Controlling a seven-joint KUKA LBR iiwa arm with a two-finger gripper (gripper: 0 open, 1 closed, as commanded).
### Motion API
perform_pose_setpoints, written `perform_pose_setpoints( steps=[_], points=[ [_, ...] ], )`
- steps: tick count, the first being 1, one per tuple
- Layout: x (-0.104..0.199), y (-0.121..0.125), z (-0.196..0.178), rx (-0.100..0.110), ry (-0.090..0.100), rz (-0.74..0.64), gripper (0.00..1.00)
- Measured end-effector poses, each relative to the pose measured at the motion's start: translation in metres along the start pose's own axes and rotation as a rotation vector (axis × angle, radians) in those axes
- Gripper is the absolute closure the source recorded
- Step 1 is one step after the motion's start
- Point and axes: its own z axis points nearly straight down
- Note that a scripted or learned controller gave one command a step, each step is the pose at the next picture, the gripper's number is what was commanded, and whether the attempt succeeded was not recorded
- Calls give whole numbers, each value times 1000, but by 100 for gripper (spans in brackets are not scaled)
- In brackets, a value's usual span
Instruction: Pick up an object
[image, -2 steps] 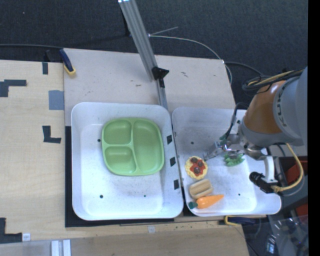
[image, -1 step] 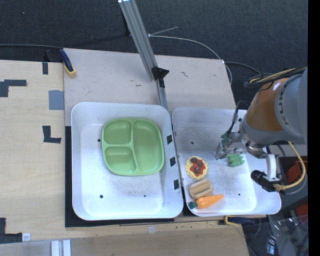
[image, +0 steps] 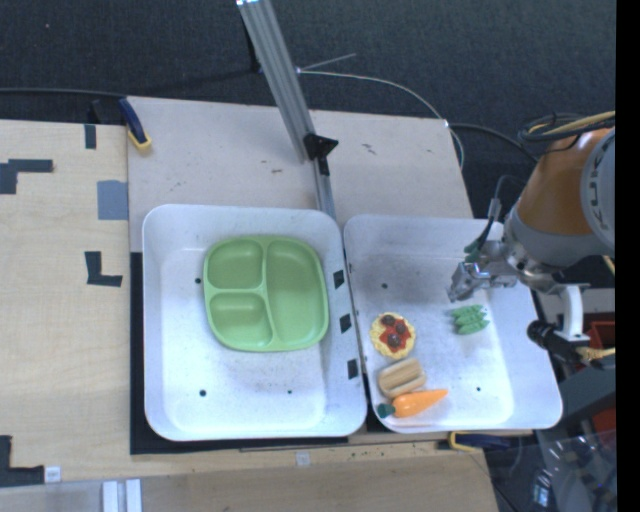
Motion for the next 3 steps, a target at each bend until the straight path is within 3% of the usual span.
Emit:
perform_pose_setpoints(
  steps=[1,3],
  points=[
    [0,2,-53,0,0,-1,100],
    [119,-2,-64,5,4,-7,100]
  ],
)
